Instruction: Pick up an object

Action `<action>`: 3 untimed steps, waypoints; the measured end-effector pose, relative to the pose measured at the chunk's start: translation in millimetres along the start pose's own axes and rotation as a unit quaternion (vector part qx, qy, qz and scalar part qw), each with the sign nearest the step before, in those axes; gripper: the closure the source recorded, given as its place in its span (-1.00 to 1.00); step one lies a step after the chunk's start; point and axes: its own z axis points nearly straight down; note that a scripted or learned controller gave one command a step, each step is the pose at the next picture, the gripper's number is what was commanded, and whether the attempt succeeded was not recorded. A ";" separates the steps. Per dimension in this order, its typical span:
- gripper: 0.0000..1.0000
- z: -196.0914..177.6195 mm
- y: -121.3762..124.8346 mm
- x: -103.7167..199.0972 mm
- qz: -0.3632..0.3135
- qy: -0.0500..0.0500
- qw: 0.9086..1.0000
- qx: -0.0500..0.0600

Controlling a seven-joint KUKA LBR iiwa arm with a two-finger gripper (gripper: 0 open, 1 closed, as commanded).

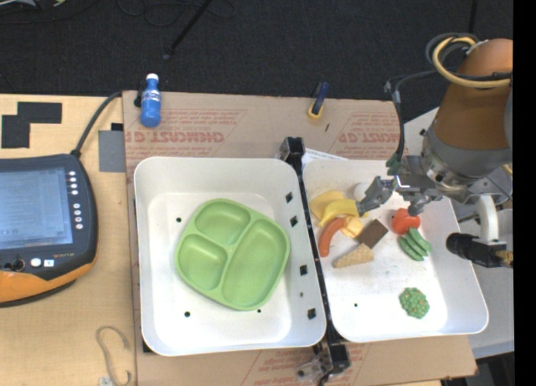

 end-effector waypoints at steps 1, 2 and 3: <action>-1.00 -7.0 1.9 -0.2 -0.001 0.000 1.000 -0.006; -1.00 36.7 1.0 -0.2 -0.001 0.000 1.000 -0.004; -1.00 84.6 -7.1 4.2 -0.001 0.000 1.000 -0.004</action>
